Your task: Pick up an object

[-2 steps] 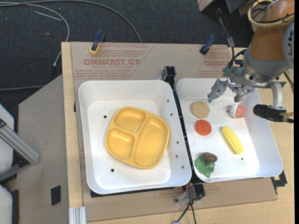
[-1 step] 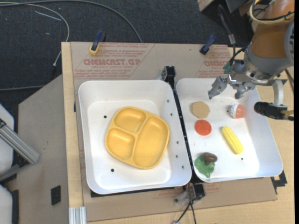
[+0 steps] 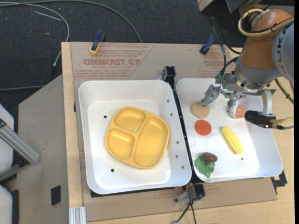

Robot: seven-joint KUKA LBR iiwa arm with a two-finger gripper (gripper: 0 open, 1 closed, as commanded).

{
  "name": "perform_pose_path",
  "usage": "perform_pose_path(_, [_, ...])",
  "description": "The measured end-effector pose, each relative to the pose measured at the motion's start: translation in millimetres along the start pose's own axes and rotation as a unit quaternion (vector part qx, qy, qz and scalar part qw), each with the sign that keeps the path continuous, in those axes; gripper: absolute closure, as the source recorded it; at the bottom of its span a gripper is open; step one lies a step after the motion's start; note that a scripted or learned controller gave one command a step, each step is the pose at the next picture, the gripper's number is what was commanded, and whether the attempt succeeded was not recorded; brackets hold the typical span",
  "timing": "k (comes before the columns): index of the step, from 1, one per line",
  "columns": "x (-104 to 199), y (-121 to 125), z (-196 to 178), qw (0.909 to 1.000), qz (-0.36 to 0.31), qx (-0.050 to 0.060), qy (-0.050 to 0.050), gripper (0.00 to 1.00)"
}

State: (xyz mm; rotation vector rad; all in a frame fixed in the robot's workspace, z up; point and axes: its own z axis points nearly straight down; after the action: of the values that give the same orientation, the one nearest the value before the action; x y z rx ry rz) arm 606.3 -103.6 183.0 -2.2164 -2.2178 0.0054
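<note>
Right white bin, near to far: green leafy toy with brown lump at the front rim, yellow corn cob, flat red disc, then round tan cookie-like disc. Gripper sits over the far end, fingers spread wide, nothing between them. Its left finger tip is just at the tan disc's far edge; a small red-and-white object lies by the right finger. Left white bin holds a yellow compartment plate. Both on the table.
</note>
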Motion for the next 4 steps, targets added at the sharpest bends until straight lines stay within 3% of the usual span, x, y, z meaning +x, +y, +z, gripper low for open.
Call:
perform_pose_path(2, [5, -10, 101, 1.0000, 0.001, -0.001, 0.000, 0.00])
perform_pose_path(3, [5, -9, 87, 1.0000, 0.001, -0.004, 0.000, 1.00])
perform_pose_path(4, [1, -11, 23, 1.0000, 0.000, -0.007, -0.001, 1.00])
